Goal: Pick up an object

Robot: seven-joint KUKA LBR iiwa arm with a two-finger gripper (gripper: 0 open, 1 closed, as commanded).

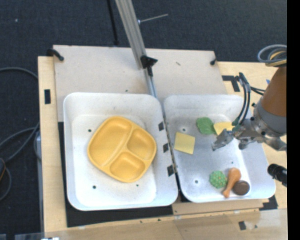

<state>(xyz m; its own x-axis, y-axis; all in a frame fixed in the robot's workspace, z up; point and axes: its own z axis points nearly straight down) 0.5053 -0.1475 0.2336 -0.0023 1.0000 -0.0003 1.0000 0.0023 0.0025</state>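
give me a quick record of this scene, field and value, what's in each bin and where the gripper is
left bin: yellow divided plate
right bin: yellow square, green piece, pale yellow piece, green bumpy piece, orange carrot-like toy, brown round piece
gripper: over the right bin, beside the pale yellow piece
held: nothing visible

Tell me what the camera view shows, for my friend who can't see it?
A robot arm reaches from the right, its claw over the right bin, near a yellow square, two green lumps and an orange piece. The left bin holds a yellow divided plate.
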